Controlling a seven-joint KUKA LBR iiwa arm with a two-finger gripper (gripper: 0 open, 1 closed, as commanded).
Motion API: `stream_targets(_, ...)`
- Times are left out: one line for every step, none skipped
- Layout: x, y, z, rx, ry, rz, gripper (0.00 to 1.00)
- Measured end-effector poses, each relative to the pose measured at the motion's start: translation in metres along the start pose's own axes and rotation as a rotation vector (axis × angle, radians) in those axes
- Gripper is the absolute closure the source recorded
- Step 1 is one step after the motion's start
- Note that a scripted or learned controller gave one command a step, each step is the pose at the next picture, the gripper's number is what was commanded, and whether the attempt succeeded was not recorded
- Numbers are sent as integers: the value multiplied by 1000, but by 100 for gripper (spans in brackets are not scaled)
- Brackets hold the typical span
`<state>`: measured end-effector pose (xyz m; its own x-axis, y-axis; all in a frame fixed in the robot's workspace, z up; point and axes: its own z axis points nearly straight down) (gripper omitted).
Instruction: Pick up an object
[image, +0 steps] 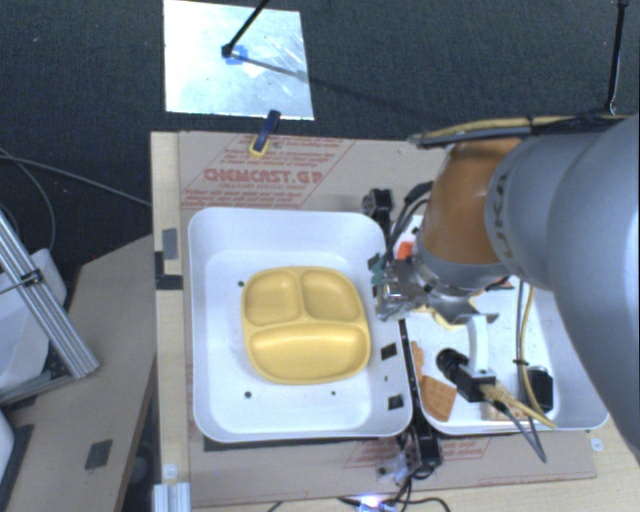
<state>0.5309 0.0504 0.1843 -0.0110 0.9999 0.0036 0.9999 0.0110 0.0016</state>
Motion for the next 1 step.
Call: stream_targets(49, -44, -32, 1, -1, 2, 100)
